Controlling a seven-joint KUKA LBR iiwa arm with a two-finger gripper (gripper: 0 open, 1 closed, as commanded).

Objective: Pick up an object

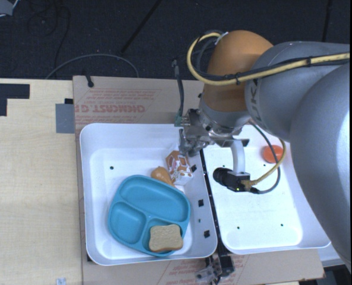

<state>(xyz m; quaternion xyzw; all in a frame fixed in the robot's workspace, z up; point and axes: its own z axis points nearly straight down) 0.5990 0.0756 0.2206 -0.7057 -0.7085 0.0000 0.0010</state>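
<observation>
**Hovering at the divider, wrapped snack right under me**

My arm (295, 94) swings in big from the right, orange band up top, covering much of the right bin (265, 230). Below me, the left bin (99, 159) carries the blue divided tray (141, 209), a slice of bread (165, 237) sitting in its near compartment. Next, the orange-and-white wrapped snack (178, 165) at the tray's far corner, touching a small tan roll (161, 174). Over in the right bin, a small orange piece (272, 153) peeks out beside my arm.

My pincer (189, 140) sits just above the snack, hard by the ridge between the bins. Spread or pressed together? I cannot tell from up here.

The risks, as I judge them: descending this close to the divider could catch the wall, and the crinkly wrapper could slip away or shove the roll instead.
</observation>
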